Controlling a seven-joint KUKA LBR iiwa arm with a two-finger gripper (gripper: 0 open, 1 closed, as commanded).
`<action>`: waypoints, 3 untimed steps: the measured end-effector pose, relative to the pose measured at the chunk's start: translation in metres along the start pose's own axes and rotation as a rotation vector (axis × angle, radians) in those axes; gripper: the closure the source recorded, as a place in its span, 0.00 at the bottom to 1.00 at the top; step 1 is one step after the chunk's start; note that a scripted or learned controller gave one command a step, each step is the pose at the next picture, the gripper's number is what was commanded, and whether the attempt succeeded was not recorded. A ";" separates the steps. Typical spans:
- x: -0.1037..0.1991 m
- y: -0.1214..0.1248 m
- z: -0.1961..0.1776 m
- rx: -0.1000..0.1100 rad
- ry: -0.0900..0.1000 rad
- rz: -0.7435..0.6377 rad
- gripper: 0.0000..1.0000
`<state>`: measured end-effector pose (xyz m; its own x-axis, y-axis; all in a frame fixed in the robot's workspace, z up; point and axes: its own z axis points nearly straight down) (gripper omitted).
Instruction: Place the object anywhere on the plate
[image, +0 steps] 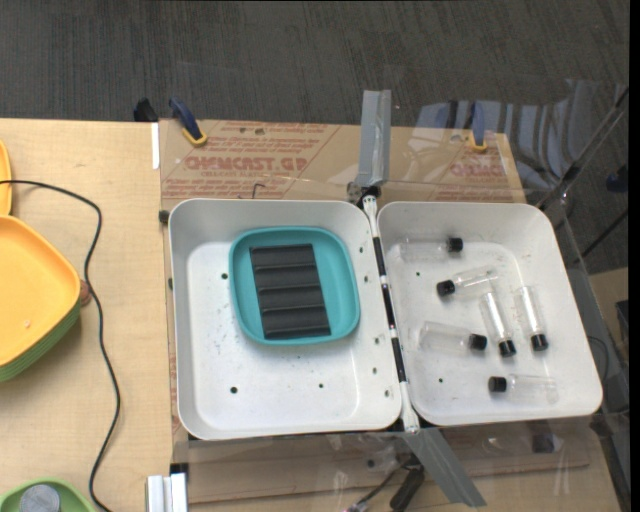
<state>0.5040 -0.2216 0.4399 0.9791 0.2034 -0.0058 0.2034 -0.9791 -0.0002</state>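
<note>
Whether my claw is open, closed or gripping something I cannot tell, so I claim no hold. The clear plastic vials with black caps, about six, lie scattered in the right shallow white bin; one of them is presumably my object, though I can't say which. None lies on the teal square plate, which sits in the left shallow white bin, so I judge both pick and placement still to do. The dark ribbed rectangle on the plate may be an insert or a separate item. The vials' transparent bodies blur into the bin floor.
</note>
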 end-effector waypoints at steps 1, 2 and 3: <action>0.005 0.001 0.000 0.000 0.000 -0.001 0.00; 0.007 0.002 0.000 -0.001 0.001 0.000 0.00; 0.008 0.002 0.000 -0.001 0.001 0.000 0.00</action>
<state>0.5119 -0.2216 0.4403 0.9790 0.2038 -0.0047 0.2038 -0.9790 0.0005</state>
